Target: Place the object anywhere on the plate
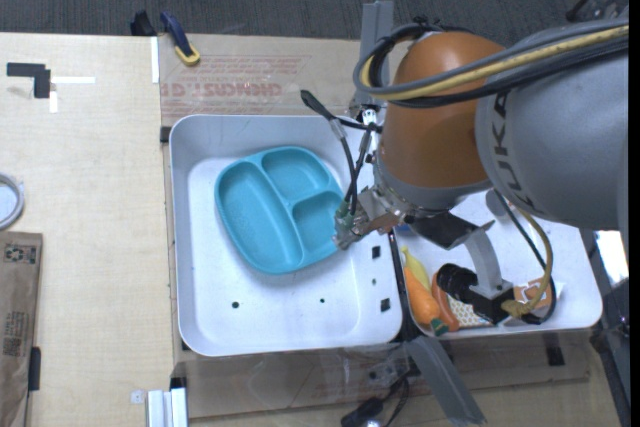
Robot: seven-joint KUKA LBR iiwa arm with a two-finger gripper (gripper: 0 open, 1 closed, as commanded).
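Claw (348, 233) sits at plate's (282, 207) 3 o'clock rim; can't tell whether anything is pinched. Carrot-like toy (424, 298) lies in the right bin (575, 300), 4 o'clock from claw.

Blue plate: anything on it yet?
Empty. All three compartments of the plate show bare blue; the orange object lies in the right bin.

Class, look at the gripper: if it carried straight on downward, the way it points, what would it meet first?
Probably the right rim of the blue plate, just beneath the gripper; depth is unclear, so it might instead reach the left bin floor beside it.
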